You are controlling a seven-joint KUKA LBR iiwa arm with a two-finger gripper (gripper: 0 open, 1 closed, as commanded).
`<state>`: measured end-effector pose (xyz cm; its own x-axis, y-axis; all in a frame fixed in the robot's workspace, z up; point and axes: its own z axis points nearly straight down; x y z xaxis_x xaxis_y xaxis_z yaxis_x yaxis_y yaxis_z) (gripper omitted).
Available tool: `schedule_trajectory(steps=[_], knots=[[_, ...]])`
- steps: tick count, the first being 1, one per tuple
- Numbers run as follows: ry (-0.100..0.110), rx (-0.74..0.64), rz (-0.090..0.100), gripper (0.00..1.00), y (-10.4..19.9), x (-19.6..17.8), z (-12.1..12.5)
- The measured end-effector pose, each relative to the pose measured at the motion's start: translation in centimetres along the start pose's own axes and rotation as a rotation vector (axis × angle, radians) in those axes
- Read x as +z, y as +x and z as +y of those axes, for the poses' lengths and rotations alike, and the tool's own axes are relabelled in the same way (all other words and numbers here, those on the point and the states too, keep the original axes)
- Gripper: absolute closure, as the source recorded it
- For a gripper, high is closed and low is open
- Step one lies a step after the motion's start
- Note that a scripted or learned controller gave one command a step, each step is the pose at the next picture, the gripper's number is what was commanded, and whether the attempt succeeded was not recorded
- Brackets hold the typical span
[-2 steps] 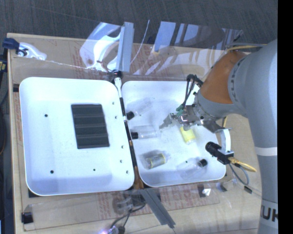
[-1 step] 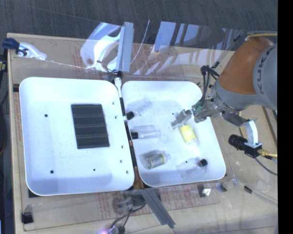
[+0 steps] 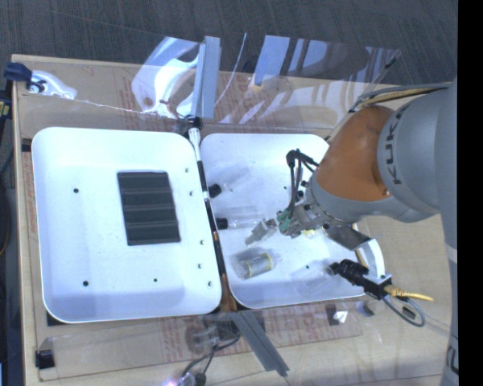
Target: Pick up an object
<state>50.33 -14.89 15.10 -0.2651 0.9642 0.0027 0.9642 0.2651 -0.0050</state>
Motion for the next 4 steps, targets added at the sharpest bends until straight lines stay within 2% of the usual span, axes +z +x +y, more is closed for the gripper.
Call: schedule_trajectory(steps=[1, 2, 3, 4], knots=[[-0.009, -0.114, -0.025, 0.00, 2.5, 5.6, 2.5], [-0.005, -0.124, -0.004, 0.00, -6.6, -0.4, 6.0], [-0.005, -0.190, -0.004, 0.00, -6.9, -10.3, 2.1], [0.000, -0.274, 0.000, 0.00, -1.7, 2.0, 0.9]])
